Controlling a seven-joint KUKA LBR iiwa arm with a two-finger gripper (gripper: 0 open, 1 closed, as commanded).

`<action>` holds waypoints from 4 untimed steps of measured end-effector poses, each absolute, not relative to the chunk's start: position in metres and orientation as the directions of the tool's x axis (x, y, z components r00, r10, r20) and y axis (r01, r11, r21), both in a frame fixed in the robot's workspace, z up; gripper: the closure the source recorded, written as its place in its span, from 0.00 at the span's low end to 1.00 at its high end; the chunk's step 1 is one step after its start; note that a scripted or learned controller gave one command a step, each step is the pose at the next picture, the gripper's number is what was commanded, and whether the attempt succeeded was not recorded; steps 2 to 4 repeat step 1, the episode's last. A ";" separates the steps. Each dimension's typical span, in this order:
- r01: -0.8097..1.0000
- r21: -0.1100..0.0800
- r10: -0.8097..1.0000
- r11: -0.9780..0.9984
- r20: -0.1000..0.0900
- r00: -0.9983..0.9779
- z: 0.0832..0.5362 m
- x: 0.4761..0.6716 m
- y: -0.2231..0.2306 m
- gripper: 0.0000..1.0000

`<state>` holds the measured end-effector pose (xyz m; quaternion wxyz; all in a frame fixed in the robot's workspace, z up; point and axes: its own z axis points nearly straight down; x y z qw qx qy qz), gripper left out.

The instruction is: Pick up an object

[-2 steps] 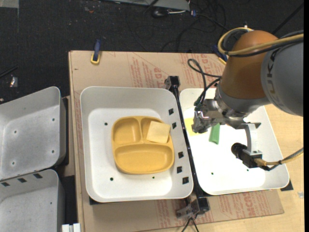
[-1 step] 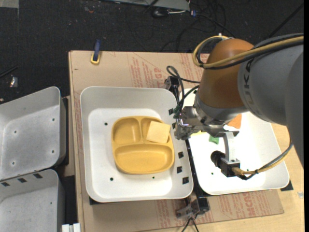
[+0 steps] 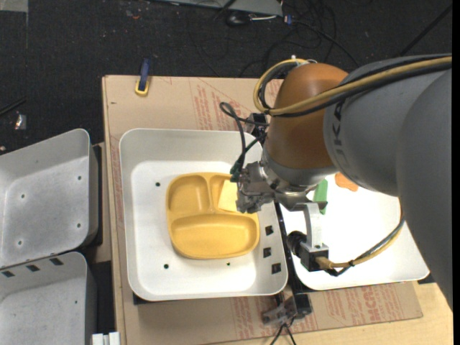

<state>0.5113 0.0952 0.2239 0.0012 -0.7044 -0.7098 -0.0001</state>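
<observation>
A yellow divided plate (image 3: 205, 218) lies flat in the left white bin (image 3: 144, 192). My gripper (image 3: 246, 192) is low over the plate's right rim, near its upper right compartment. The orange wrist band and grey arm (image 3: 316, 128) hang above it and hide most of the gripper body. Nothing can be seen lifted off the bin floor.
The right bin (image 3: 374, 257) is mostly covered by the arm. A green object (image 3: 321, 192) and a small orange one (image 3: 346, 183) peek out beside the wrist. Both bins rest on a cardboard sheet (image 3: 180, 99). Grey metal trays (image 3: 43, 192) stand at the left.
</observation>
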 end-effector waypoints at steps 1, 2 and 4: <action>1.000 -0.001 1.000 0.001 0.000 -0.001 0.224 0.512 0.092 0.00; 1.000 -0.001 1.000 0.001 0.000 -0.001 0.224 0.512 0.092 0.00; 1.000 -0.001 1.000 0.001 0.000 -0.001 0.224 0.512 0.092 0.00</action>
